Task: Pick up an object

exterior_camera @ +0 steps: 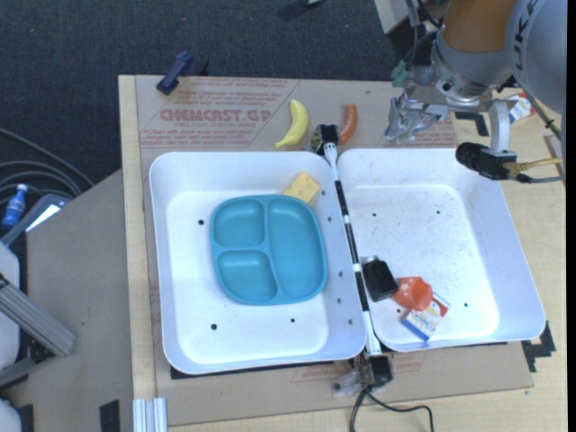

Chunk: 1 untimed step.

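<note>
My gripper hangs above the bench just behind the back rim of the right bin, with nothing visibly held. In that bin's front left lie a red-orange object, a small red, white and blue packet and a black block. The left bin holds a blue divided plate and a yellow block at its back right. A yellow banana and an orange-red pepper-like piece rest on the bench behind the bins, left of the gripper.
A blue clip sits at the bench's back left corner. A black clamp and rail join the two bins. Another black fitting juts over the right bin's back right rim. Cables lie left of the bench.
</note>
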Available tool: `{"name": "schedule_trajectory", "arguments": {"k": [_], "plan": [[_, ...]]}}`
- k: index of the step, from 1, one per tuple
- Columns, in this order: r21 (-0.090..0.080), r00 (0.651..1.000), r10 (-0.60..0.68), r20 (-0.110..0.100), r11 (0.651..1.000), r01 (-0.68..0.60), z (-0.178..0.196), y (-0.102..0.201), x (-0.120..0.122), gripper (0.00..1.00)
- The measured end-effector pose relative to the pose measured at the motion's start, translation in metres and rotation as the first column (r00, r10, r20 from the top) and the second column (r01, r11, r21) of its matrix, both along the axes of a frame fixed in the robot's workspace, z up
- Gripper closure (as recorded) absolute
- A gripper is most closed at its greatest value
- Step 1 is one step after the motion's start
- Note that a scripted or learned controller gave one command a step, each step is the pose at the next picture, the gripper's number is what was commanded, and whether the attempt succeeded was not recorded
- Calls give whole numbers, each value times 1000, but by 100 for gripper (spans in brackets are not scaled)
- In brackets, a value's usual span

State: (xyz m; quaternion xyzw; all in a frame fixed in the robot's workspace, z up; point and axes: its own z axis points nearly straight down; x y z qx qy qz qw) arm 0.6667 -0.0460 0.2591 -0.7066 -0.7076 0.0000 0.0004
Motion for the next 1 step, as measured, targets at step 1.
{"name": "schedule_trajectory", "arguments": {"k": [1], "plan": [[0, 1000, 0, -1, 1000, 0, -9, 38, 0, 100]]}}
